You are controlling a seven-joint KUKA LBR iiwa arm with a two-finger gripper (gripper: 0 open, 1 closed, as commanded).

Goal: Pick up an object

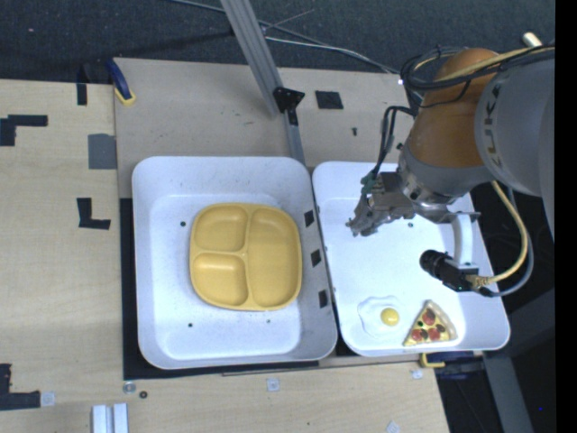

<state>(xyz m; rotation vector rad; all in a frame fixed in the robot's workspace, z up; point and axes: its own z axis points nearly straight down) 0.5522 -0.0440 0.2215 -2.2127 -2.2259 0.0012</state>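
Only part of dark lettering shows on the grey arm [527,115], too cropped to read.

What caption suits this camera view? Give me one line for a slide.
Gripper hangs over the right bin, which holds a toy fried egg and pizza slice; a yellow divided plate fills the left bin.

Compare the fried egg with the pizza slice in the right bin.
The fried egg is a white, rounded blob with a yellow yolk; the pizza slice is a triangle, yellow at the edge with red topping. The egg lies to the left, the pizza slice nearer the bin's corner. The egg looks a little wider than the slice. Both lie flat at the near end of the right bin, apart from the gripper.
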